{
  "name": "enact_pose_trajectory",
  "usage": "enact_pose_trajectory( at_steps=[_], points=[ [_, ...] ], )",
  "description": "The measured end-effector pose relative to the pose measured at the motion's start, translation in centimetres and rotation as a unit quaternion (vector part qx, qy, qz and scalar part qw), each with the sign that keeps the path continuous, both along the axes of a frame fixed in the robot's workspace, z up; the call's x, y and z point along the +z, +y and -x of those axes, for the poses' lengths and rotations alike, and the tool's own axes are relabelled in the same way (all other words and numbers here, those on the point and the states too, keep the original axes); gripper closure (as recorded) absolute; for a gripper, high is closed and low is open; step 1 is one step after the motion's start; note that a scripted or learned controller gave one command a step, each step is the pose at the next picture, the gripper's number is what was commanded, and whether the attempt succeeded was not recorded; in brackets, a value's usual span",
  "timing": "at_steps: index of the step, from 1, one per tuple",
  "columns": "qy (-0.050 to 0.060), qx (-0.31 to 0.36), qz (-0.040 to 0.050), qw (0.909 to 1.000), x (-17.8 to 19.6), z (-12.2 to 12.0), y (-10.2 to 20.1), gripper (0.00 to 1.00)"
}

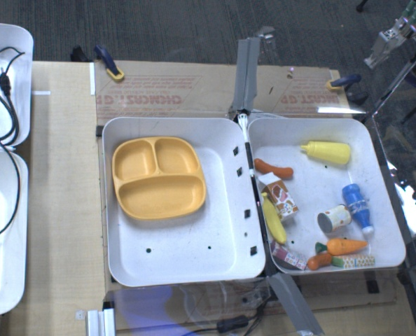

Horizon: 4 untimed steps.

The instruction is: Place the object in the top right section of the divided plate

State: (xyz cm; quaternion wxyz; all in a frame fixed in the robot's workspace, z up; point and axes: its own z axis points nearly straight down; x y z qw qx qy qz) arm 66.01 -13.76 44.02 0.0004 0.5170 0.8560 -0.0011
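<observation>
While the gripper (397, 28) hangs at the upper right corner of the frame, beyond the bench's edge, whether it is released or clenched cannot be told — nothing is visibly in its grasp. Every loose object lies well apart from it, down and to the left in the right bin (384, 180): a yellow bottle (326, 152) nearest, then a blue bottle (356, 206), white cup (333, 219), carrot (346, 246), banana (273, 219) and small carton (281, 198). Farther left, the yellow divided plate (159, 177) sits in the left bin (194, 257) — its top right section bare.
</observation>
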Motion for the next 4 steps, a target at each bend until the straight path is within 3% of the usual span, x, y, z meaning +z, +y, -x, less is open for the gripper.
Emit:
enact_pose_trajectory(
  at_steps=[1,4],
  points=[
    [0.0,-0.045,0.0,0.999,-0.1,0.0,-8.26,1.0],
    [0.0,-0.118,-0.0001,0.993,-0.04,-0.03,-8.42,1.0]
  ],
)
